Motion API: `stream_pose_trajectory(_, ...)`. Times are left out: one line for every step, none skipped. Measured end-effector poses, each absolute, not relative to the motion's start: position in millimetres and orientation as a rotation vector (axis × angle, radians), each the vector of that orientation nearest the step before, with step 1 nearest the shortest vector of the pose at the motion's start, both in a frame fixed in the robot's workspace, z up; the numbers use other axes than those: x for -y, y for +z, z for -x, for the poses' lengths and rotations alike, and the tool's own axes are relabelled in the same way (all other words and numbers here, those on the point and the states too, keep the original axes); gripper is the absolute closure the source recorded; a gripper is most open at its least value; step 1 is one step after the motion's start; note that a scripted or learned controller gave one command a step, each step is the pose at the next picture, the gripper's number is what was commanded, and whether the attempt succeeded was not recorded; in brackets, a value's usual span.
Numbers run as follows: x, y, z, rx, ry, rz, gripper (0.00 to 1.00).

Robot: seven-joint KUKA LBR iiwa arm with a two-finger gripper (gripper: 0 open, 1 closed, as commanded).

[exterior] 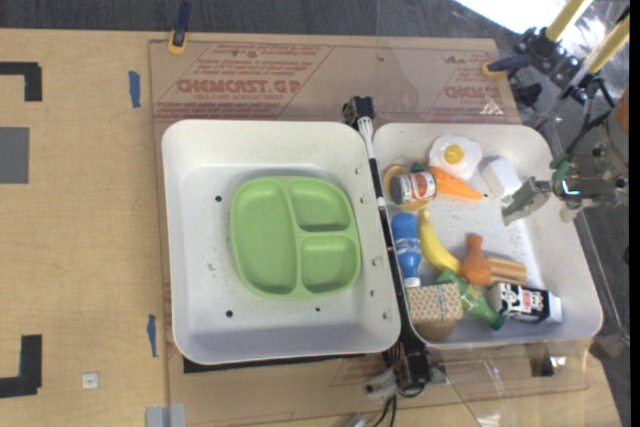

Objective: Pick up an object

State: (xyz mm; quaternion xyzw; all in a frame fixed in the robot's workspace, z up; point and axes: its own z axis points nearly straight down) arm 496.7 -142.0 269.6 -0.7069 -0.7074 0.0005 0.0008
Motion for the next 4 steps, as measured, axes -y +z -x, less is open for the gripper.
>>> stream_pose_trajectory(117.3, 127.6, -540.0, 2.184, 0.011, 2.240, 0.00)
stream_pose_trajectory(112.0, 89.4, -604.0, 2.036, -0.006, 2.400, 0.00)
stream_pose_trajectory(113.1, 102.3, -606.1, 2.042, -0.011, 2.406, 1.00)
stream_pose_trajectory(116.1, 91.2, -531.9, 1.883, -0.015, 2.525, 1.00)
